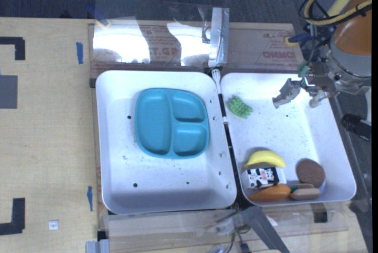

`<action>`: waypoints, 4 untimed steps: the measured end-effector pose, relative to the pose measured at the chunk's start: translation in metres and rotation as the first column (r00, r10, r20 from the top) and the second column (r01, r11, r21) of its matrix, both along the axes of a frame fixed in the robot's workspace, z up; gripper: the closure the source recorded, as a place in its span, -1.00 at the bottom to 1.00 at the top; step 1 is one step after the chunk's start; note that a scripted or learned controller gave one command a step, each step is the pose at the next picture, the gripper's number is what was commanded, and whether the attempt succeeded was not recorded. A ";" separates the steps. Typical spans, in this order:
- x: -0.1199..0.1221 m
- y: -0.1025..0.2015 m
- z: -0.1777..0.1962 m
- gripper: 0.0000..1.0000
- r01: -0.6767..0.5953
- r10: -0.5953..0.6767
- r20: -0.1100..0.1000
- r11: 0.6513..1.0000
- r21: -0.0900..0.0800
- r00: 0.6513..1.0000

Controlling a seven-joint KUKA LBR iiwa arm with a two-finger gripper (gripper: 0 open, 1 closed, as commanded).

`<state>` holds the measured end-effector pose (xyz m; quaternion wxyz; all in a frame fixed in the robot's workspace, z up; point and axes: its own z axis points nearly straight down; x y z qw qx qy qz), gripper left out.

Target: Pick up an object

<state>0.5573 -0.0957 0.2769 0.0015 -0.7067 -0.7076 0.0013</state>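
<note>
Camera view, slanted down on a wooden bench (41, 127). Two shallow white bins side by side: left bin (118, 187), right bin (331, 145). One grey arm with an orange band (354, 39), entering from the right, cut off by the frame edge. One blue divided plate (172, 122), three compartments, in the middle of the left bin. One two-finger gripper (300, 94) above the right bin's far right corner, fingers spread wide, nothing between them. Six small objects in the right bin: one green leafy piece (239, 106) alone near the far left side, well apart from the gripper; five crowded along the near edge, namely one banana (265, 158), one black-and-white printed item (263, 175), one orange item (271, 191), one brown round item (310, 171), one tan item (305, 190). Near-edge items touching or overlapping, shapes hard to make out.
</note>
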 end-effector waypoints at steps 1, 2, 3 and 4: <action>-0.033 0.038 0.073 -1.00 -0.152 0.152 0.007 0.988 -0.001 0.988; -0.079 0.031 -0.056 -1.00 -0.267 0.267 -0.006 0.964 0.004 0.964; -0.074 -0.026 -0.155 -1.00 -0.286 0.286 0.014 0.958 -0.005 0.958; -0.061 -0.013 -0.190 -1.00 -0.534 0.534 0.011 0.846 -0.005 0.846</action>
